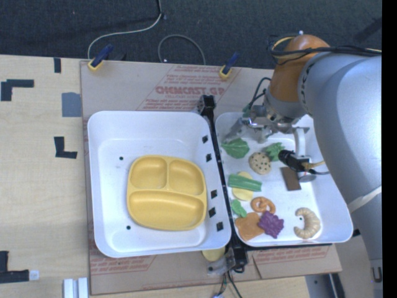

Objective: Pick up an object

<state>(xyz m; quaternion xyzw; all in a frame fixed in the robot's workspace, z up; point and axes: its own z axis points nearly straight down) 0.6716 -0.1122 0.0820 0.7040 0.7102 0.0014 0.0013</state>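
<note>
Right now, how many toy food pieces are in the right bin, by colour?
Green: 4, at
Tan or beige: 2, cookie, croissant
Orange: 2, pretzel, slice
Purple: 1, grapes
Brown: 1, bar
Total: 10

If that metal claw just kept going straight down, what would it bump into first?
Probably the green leaf-shaped toy, lying just below the gripper in the right bin; depth is hard to judge from this slanted view.

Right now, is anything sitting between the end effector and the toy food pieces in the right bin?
Nothing visible blocks it. The end effector sits over the far end of the right bin, with the green leaf piece and cookie lying uncovered just below it in the view.
</note>
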